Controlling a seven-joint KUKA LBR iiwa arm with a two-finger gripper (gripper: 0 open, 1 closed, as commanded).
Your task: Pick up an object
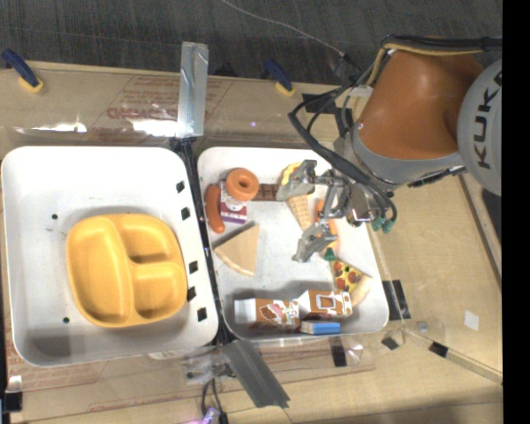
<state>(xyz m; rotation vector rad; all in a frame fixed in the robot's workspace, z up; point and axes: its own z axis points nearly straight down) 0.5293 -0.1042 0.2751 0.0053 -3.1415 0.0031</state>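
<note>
You have two shallow white bins side by side on the worktop (442,263). The left bin (26,184) holds just a yellow moulded plastic tray with three compartments (124,268), lying flat near its middle. The right bin (274,276) carries the small pieces, spread out loosely, which suits a pick: most have some bare floor around them.

Along that bin's left wall lies a red toy sausage (214,208), and just beside it an orange ring-shaped toy doughnut (242,184) sits on a small labelled packet. Below them a tan wedge of toy bread (238,249) lies flat and apart from its neighbours. Against the near wall you see a brown-and-white carton lying on its side (293,309), with a thin blue stick (321,328) touching its lower edge. A toy pizza slice with red toppings (349,279) lies by the right wall.

The arm comes in from the right, its orange band above the bin's far right corner and the wrist pointing down into the bin. The tool (314,239) hangs low over the right-centre floor, next to a yellow toy ice-cream cone (297,203) and just above the pizza slice. Nothing visibly sits between its fingers, and you cannot tell from this slant how wide they stand. I judge the cone or the pizza slice the likeliest target.
</note>
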